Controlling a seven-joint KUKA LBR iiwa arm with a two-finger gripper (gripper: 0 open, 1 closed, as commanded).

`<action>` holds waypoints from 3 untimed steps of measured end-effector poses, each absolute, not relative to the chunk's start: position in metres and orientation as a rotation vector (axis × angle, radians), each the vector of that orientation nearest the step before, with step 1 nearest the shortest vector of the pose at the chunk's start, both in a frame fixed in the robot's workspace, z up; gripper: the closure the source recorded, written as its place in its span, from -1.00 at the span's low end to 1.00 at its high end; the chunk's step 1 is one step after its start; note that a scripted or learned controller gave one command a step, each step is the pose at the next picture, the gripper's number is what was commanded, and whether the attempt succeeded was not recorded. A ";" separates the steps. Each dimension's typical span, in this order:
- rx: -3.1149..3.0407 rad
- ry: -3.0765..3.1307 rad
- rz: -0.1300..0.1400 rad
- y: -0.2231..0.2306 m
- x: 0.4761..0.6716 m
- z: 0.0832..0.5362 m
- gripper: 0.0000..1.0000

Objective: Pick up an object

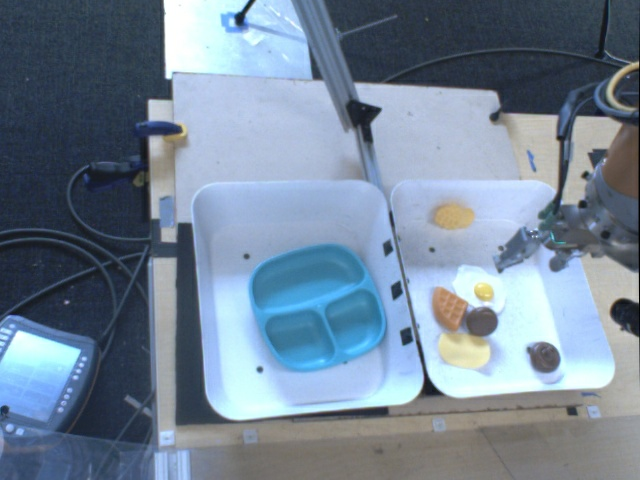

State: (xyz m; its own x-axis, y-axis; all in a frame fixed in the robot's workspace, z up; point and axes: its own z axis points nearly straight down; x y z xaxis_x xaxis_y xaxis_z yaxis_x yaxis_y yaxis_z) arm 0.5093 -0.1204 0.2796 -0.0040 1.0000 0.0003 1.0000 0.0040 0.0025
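Hovering above the right bin (575,298), my gripper (512,253) hangs over bare floor; whether it is released or clenched I cannot tell. Just beyond its tip lies the fried egg (480,290), apart.

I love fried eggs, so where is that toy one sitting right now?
The fried egg lies in the right bin, near its middle, touching the waffle piece and the brown round piece just below it.

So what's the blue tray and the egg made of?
The blue tray looks like moulded plastic: one even turquoise colour, smooth, with rounded compartment walls. The fried egg seems to be toy food, probably plastic or rubber: flat white with a glossy yellow yolk. Which one, the picture can't settle.
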 end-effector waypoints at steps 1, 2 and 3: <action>2.217 2.223 0.004 -0.120 0.509 0.280 -1.00; 2.223 2.224 -0.003 -0.119 0.504 0.219 -1.00; 2.224 2.225 -0.004 -0.122 0.507 0.157 -1.00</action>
